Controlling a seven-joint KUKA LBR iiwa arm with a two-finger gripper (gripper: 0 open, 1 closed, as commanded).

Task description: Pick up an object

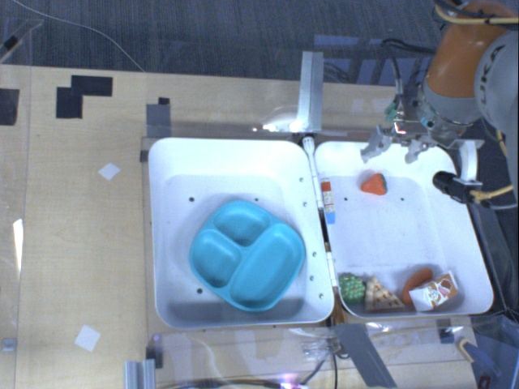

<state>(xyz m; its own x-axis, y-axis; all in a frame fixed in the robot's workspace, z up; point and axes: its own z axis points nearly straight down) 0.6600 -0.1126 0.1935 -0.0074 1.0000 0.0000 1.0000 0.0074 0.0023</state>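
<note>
White bins: two shallow bins side by side at the centre of the frame, the left bin point(166, 217) and the right bin point(454, 241), meeting at a central divider.
Bench: pale wood-toned surface point(73, 241) bearing black square markings at the upper left of the frame.
Left bin contents: one blue divided plate point(247, 254) with three compartments, lying in the lower middle of that bin.
Arm: grey with an orange band point(454, 59), entering from the upper right of the frame.
Gripper: positioned at the upper edge of the right bin point(395, 147); fingers spread apart, released, with nothing between them.
Orange object: small and rounded point(374, 185), lying in the upper part of the right bin, just below the gripper and apart from it.
Lower right bin, cluster: a green bumpy item point(351, 285) in the lower left corner of that bin, touching a tan triangular item point(381, 295) beside it.
Lower right bin, further: an orange-brown elongated item point(417, 280) and a white and orange packet point(436, 292) lying against it, near the lower right corner.
Divider: a narrow stick-like item point(327, 202) with red, white and blue sections lying along the left wall of the right bin.
Task status: no object lifted; all items rest on the bin floors.
</note>
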